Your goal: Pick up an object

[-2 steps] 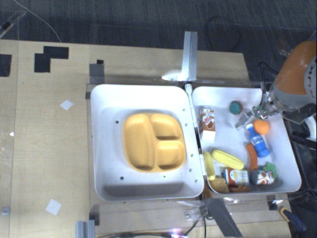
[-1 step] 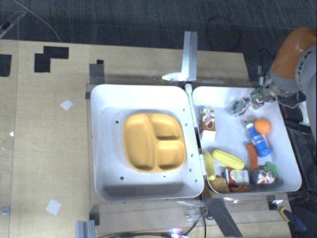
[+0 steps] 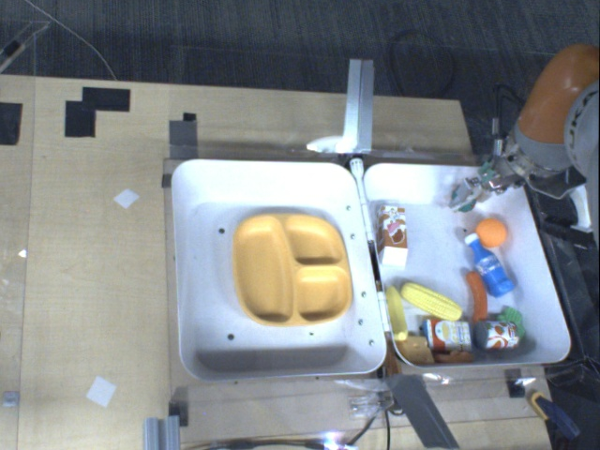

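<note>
My gripper (image 3: 473, 188) hangs over the far right corner of the right bin (image 3: 553, 293), open, with nothing between its fingers. Just in front of it lies an orange ball (image 3: 491, 232), with a blue bottle (image 3: 492, 270) and a red sausage (image 3: 478, 295) nearer the front. A brown and white carton (image 3: 392, 232) lies by the bin's left wall. Along the front sit a yellow corn cob (image 3: 431, 299), a banana (image 3: 397, 313), a labelled can (image 3: 448, 334) and a dark jar (image 3: 502, 335).
The left bin (image 3: 202, 251) holds a yellow divided tray (image 3: 291, 267). A metal post (image 3: 360, 101) stands behind the seam between the bins. Black cables run along the right side of the bench.
</note>
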`<state>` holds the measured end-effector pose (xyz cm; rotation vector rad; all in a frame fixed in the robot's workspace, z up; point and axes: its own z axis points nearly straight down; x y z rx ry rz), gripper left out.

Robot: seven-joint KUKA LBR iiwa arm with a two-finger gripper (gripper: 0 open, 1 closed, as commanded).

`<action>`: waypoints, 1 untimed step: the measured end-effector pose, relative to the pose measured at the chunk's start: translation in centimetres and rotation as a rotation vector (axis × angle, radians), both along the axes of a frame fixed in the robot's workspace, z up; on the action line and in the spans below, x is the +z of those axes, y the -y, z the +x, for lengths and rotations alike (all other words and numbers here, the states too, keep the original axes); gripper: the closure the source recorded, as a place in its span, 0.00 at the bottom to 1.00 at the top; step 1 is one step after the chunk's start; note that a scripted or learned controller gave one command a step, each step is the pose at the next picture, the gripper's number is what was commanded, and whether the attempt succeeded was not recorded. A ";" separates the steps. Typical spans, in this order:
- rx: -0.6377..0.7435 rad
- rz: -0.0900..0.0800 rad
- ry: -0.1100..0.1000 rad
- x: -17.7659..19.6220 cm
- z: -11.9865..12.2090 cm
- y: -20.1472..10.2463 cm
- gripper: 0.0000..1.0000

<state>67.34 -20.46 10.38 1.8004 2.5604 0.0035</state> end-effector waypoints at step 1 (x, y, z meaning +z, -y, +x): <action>-0.249 0.006 0.002 9.5 -1.8 -3.8 1.00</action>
